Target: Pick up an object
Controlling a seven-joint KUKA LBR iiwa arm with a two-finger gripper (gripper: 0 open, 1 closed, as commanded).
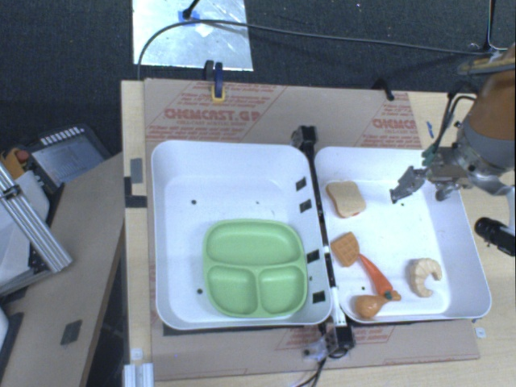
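A dark speckled carpet floor (64,47) surrounds the pale wooden bench (97,240). A shiny square metal plate (192,22) lies on it beyond the bench. An aluminium frame rail (32,224) crosses the left edge.

The grey arm with its orange band (493,107) enters from the right edge, far side of the scene, and reaches leftward. Its grey metal wrist sits low beneath the band, tilted down and left. The dark two-finger tool (405,185) juts out from the wrist, pointing left and slightly nearer.
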